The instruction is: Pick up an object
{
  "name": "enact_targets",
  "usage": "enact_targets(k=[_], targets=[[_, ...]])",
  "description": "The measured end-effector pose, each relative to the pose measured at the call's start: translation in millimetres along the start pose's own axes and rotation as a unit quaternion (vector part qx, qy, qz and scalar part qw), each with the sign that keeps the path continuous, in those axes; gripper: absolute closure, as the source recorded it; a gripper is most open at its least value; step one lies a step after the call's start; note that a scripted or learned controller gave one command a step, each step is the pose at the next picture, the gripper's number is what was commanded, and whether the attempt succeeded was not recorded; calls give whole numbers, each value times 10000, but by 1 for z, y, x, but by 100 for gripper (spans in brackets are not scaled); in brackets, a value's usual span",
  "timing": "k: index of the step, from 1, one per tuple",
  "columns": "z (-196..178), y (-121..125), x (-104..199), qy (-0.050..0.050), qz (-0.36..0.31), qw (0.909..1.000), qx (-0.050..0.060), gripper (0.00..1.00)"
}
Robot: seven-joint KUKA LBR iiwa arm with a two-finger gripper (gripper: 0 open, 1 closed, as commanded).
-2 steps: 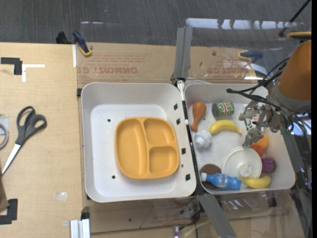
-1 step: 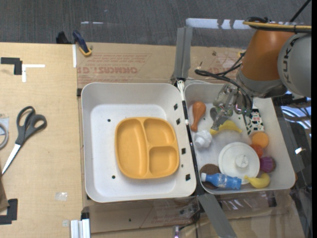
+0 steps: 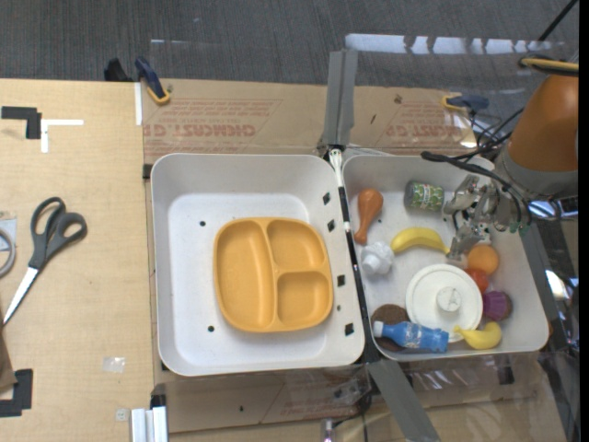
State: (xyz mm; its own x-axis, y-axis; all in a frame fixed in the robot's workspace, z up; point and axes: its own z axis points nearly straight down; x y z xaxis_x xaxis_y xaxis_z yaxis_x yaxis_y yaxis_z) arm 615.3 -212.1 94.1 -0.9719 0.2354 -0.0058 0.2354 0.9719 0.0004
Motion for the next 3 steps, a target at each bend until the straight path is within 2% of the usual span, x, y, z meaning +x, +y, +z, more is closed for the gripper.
enact_targets(k=[1, 2, 3], targets=[[-11, 0, -2, -32, -6, 10000, 3, 100], [-11, 0, -2, -31, -6, 10000, 3, 0], [-22, 0, -3, -62, -9, 10000, 5, 100]])
